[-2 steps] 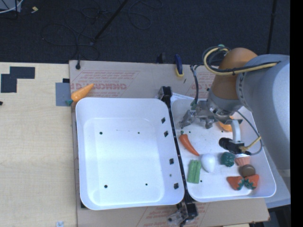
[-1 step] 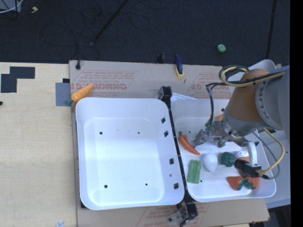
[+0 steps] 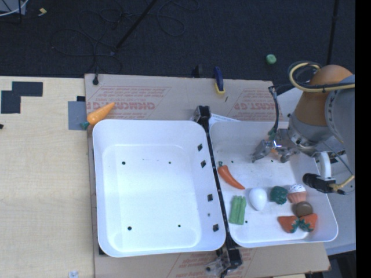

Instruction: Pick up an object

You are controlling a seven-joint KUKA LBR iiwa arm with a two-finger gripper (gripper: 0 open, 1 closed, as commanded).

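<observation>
The right white bin [image 3: 249, 133] holds several toy foods along its near half: an orange pepper [image 3: 231, 177], a green stick [image 3: 237, 209], a white egg [image 3: 258, 198], a dark green broccoli [image 3: 279, 194], a cupcake [image 3: 297, 193], a brown piece [image 3: 302, 209] and an orange carrot with green leaves [image 3: 298, 223]. My gripper [image 3: 269, 154] hangs over the bare far part of this bin, up and right of the pepper. Its fingers stand apart, open, with nothing between them.
The left white bin [image 3: 107, 155] lies beside the right one, a black divider [image 3: 210, 167] between them. An orange toy carrot [image 3: 100, 113] rests on the cardboard outside the left bin's far corner. A blue clamp [image 3: 219, 81] sits at the cardboard's far edge.
</observation>
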